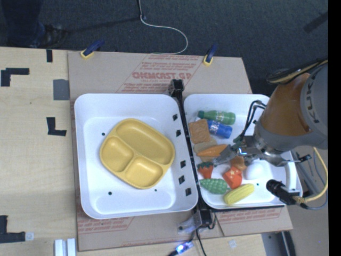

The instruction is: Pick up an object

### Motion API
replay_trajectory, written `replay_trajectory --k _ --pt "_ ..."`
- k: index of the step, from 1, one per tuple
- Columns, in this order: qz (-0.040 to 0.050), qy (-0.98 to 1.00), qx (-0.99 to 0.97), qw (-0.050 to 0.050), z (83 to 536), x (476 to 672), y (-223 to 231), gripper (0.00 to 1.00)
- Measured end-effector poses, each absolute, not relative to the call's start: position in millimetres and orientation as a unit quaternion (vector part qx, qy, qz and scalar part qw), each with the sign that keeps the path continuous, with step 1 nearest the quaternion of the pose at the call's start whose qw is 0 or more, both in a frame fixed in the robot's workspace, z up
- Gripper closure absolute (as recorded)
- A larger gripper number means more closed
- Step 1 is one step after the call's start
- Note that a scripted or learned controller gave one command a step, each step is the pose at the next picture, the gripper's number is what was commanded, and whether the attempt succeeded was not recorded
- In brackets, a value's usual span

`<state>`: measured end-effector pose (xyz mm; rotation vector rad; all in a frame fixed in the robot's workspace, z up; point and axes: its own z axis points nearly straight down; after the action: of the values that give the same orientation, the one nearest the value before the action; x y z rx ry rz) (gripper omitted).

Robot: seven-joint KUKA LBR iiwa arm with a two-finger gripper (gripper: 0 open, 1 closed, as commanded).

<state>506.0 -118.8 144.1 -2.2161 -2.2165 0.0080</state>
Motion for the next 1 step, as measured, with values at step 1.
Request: replay_trajectory --k 1 --pt "-0.0016 -0.705 -0.710 -0.009 100.2 510.2 -125.0 0.00"
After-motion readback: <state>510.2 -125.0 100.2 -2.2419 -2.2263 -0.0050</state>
